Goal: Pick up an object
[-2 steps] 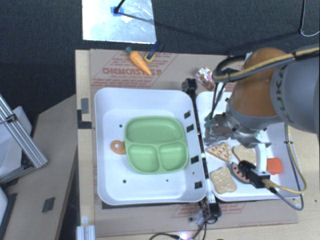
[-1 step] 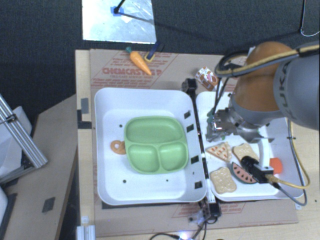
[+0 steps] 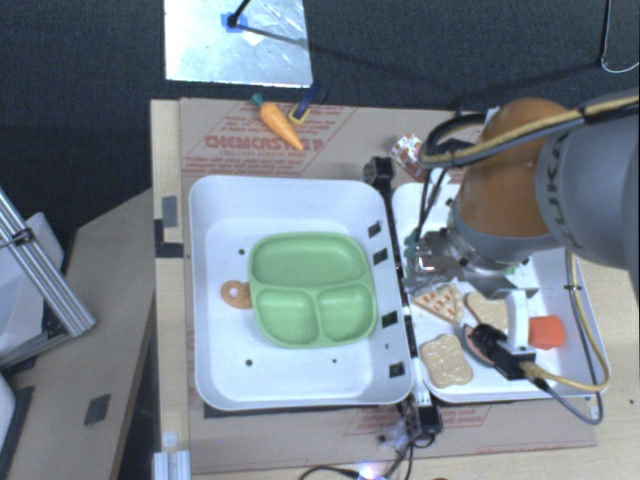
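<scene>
Dark carpet surrounds the cardboard-topped counter, printed with red lettering. Right bin: toy food lies under the arm — a triangular pizza slice with red dots, a pale speckled cracker, a flat beige piece, an orange block. End effector sits just above the pizza slice; finger state cannot be told, nothing seen gripped. Left bin: glossy green three-compartment plate, small tan pretzel touching its left edge. Plastic carrot lies on the cardboard behind the bins. Crinkled foil sheet beyond.
</scene>
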`<state>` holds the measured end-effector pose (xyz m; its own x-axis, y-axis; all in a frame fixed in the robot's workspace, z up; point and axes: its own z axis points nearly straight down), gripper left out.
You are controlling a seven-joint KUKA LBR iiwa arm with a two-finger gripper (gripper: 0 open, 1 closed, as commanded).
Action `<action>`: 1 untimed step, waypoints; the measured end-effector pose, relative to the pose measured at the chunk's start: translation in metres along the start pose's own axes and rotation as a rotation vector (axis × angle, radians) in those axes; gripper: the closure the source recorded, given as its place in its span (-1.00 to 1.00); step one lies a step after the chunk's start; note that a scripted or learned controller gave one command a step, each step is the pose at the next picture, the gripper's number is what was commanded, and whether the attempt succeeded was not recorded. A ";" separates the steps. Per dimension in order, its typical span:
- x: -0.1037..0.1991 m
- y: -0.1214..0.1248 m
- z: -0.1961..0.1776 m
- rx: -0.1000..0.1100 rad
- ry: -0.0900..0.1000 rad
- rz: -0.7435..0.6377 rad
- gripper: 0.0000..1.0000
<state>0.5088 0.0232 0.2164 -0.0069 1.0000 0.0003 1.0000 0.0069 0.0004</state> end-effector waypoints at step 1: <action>0.006 0.010 -0.016 -0.002 0.000 0.000 1.00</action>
<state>0.5183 0.0292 0.2319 -0.0069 1.0000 0.0005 1.0000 0.0069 0.0023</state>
